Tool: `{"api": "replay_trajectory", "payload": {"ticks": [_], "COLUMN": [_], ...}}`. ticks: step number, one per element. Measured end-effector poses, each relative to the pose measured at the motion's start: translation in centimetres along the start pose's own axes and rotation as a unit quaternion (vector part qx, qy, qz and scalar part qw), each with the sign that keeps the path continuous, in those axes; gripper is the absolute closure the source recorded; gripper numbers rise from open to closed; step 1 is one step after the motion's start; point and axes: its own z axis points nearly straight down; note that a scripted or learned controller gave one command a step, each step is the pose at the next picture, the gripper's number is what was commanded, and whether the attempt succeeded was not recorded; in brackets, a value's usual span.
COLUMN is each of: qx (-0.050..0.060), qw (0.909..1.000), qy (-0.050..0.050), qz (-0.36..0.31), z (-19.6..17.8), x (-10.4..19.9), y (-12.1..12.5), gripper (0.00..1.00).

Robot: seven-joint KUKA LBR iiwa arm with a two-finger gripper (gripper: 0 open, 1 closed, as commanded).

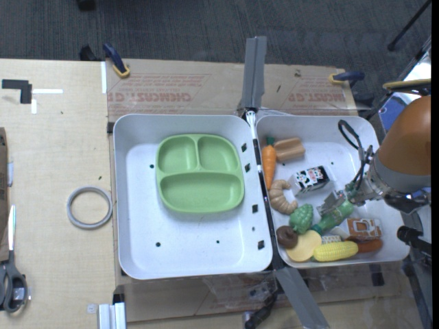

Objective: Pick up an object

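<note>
A grey arm with an orange band reaches over the right bin (357, 125) on a tabletop (48, 156), its claw (341, 202) lowered among a heap of toy food near the bin's centre. Whether the claw is spread or pinching anything cannot be told; its tips blur into a green toy vegetable (330, 219) just beneath. Beside that vegetable, toward the divider between bins, lies a green broccoli piece (300, 218), with a twisted pastry (281, 197) just beyond it and an orange carrot (269, 164) along the divider wall. A black-and-white carton (312, 177) sits past the claw toward the bin's far wall, near a sausage-like brown piece (289, 149). At the bin's near edge rest a yellow corn cob (335, 251), a pale yellow round piece (303, 245), a small chocolate doughnut (287, 236) and an orange-and-white box (363, 228), partly covered by the arm. The left bin (137, 204) holds a green divided plate (199, 172). Left of that bin lie a roll of tape (89, 207) and scissors (12, 279), cut off by the frame's edge.
</note>
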Motion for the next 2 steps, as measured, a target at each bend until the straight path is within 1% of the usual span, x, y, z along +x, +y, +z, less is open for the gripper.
{"api": "replay_trajectory", "payload": {"ticks": [1,2], "qx": [-0.001,-0.001], "qw": [0.9921,0.9822], "qy": [0.000,-0.001], "qz": [-0.126,-0.188], "z": [1.1,1.2], "x": [5.7,6.5], "y": [-2.1,1.7], "gripper": [0.00,0.00]}}
